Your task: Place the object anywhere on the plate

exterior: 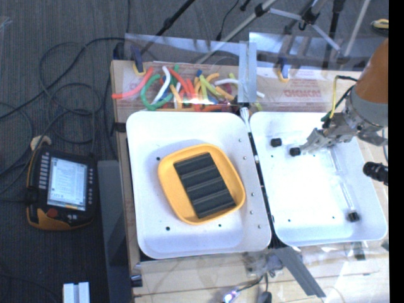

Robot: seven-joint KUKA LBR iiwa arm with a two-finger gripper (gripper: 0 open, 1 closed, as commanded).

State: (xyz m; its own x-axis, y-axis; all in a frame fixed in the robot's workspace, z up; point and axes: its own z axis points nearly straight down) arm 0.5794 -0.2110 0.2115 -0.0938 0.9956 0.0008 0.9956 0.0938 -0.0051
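I am hovering my gripper (300,147) low over the right bin (315,229), near its back left corner, with my wrist reaching in from the right. Whether the gripper is spread or pressed together I cannot tell at this slant, and I am seeing nothing caught in it.

The task's thing, a dark ridged block (203,185), is lying flat on the yellow plate (169,188) in the left bin (142,137). It is sitting roughly in the middle of the plate, turned a little on the diagonal, inside the rim on every side. So I am judging the placing step as already done, and myself as standing clear of it, well apart from the plate.

If that reading is right, the next move is asking little of me: lifting away without crossing back over the plate.

Between me and the plate, the two bins' raised rims are meeting, and any sweep to the left would have to pass above them. Behind the left bin a tangle of coloured tubes (180,88) is lying on the bench. A teach pendant (58,185) is resting on the floor to the left, far out of my way.
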